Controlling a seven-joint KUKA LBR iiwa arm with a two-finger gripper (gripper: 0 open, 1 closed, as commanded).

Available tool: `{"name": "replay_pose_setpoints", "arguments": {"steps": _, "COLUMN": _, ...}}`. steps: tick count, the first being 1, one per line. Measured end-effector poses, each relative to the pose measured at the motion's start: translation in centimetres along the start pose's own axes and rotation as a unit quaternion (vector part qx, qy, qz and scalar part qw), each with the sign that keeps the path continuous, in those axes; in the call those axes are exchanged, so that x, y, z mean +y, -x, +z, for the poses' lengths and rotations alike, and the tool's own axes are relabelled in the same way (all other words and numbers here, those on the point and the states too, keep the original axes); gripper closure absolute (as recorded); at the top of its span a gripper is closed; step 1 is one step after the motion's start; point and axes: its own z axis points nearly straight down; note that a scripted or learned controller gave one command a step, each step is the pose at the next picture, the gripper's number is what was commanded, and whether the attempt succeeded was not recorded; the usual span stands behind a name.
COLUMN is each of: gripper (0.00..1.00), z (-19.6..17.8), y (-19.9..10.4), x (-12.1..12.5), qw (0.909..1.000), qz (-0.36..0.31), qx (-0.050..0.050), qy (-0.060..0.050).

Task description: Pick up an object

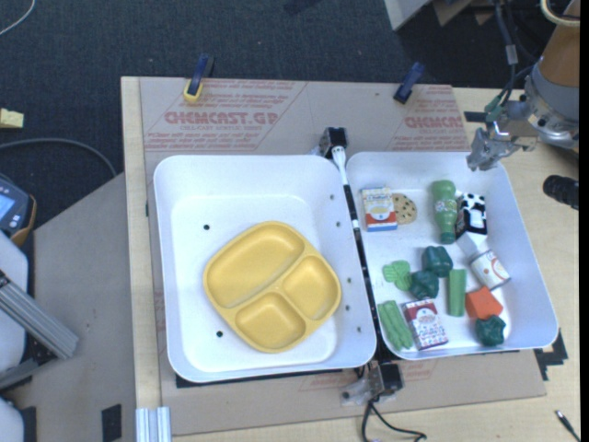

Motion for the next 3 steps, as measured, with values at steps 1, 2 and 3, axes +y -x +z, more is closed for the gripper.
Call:
{"name": "replay_pose_setpoints", "arguments": {"steps": 1, "gripper": 1.0, "z": 1.1, "y": -5.5, "x": -0.9, "qw": 1.0, "qz": -0.002, "qx": 0.003, "qy": -0.006}}
{"name": "replay_pose_setpoints", "arguments": {"steps": 2, "gripper": 1.0, "z": 1.0, "y": -10.2, "x": -0.7, "qw": 1.0, "qz": -0.002, "qx": 0.003, "qy": -0.005}}
{"name": "replay_pose_setpoints", "arguments": {"steps": 3, "gripper": 1.0, "z": 0.7, "y": -13.2, "x": -1.6, "qw": 1.0, "qz": -0.001, "qx": 0.002, "qy": -0.006}}
